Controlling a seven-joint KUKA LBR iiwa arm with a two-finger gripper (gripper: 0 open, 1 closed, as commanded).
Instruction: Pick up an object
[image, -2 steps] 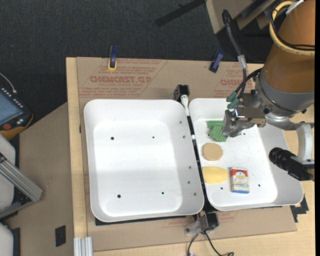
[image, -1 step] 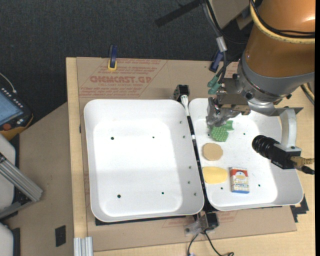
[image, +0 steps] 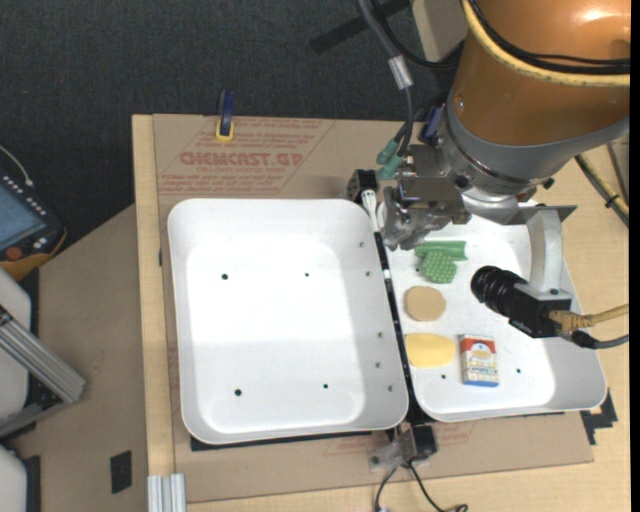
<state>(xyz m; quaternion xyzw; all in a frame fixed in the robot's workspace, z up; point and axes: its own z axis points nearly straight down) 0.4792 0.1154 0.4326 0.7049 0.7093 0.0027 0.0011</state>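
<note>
In the right bin, the end effector hangs just left of the green piece; its grip state is unclear.

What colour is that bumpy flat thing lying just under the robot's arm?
Green: the bumpy piece shows clearly in the camera view, in the right bin.

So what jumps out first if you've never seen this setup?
The big arm with its shiny orange band fills the upper right corner, its end effector low over the right bin. That bin holds a green toy, a tan disc, a yellow piece and a small box.
</note>
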